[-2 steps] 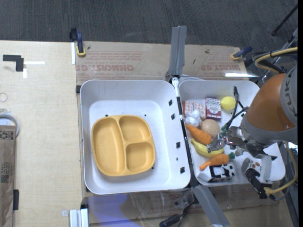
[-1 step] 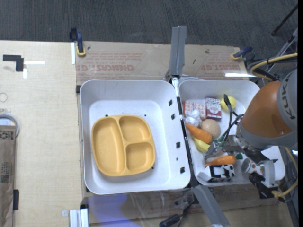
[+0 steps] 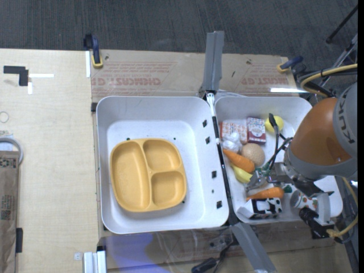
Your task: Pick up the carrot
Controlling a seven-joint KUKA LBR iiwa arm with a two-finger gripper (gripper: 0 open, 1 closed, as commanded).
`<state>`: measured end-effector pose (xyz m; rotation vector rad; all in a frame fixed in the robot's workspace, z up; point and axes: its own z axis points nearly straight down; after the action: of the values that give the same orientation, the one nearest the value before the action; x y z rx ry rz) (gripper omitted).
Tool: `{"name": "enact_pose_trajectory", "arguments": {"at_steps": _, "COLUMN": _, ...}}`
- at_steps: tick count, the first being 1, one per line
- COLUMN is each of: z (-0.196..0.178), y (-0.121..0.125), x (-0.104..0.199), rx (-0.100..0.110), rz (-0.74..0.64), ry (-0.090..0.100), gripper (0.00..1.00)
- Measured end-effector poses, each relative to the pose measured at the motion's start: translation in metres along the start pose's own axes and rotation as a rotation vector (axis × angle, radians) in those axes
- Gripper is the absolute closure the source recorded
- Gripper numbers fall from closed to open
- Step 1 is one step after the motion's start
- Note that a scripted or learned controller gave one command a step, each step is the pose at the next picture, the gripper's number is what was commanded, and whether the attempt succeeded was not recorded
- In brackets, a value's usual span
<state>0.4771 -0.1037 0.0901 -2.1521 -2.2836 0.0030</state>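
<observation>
My arm enters from the right, orange band bulking over the right bin (image 3: 301, 102), wrist bent down toward the bin's front. My claw (image 3: 263, 181) sits low among the clutter; whether it is open or closed, I cannot tell. 2 orange pieces here: a carrot (image 3: 239, 160) lies slantwise near the bin's left wall, beside a tan round item (image 3: 253, 152); a second orange piece (image 3: 266, 193) lies just under my claw. Left bin (image 3: 105, 169) bears 1 yellow 3-compartment tray (image 3: 148, 174).
</observation>
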Motion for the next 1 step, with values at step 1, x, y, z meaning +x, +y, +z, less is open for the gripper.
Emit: {"name": "enact_pose_trajectory", "arguments": {"at_steps": 1, "z": 0.0000, "y": 0.0000, "x": 0.0000, "rx": 0.000, "rz": 0.000, "ry": 0.000, "gripper": 0.00}}
